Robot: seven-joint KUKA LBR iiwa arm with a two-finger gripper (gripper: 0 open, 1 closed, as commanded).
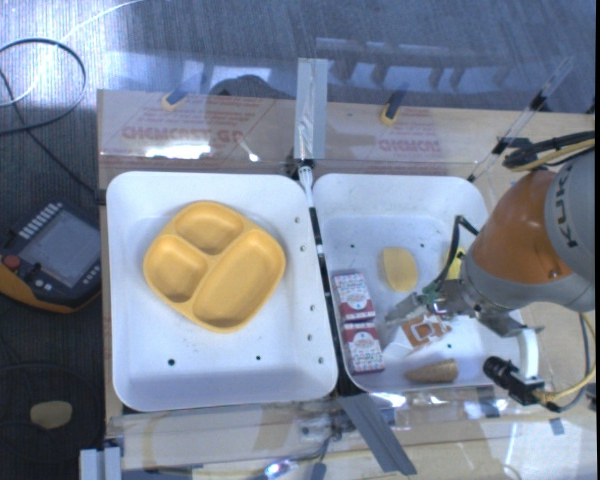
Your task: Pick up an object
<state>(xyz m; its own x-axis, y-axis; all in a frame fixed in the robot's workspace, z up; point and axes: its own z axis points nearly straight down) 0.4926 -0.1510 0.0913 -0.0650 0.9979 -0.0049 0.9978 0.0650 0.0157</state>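
Yellow sectioned plate [214, 265] sits alone in the left bin [130, 368], pretty much dead centre. Right bin [380, 190] has the clutter: a red-and-white carton [356, 320] lying along its left wall, a pale yellow oval piece [399, 267] near the middle, a tan bread-roll-looking thing [432, 371] by the front edge, and an orange-and-white packet [421, 329] between them. The hand [428, 306] is down right over that packet, touching or just above it. Can't tell how the hand is set or whether it's gripping anything.
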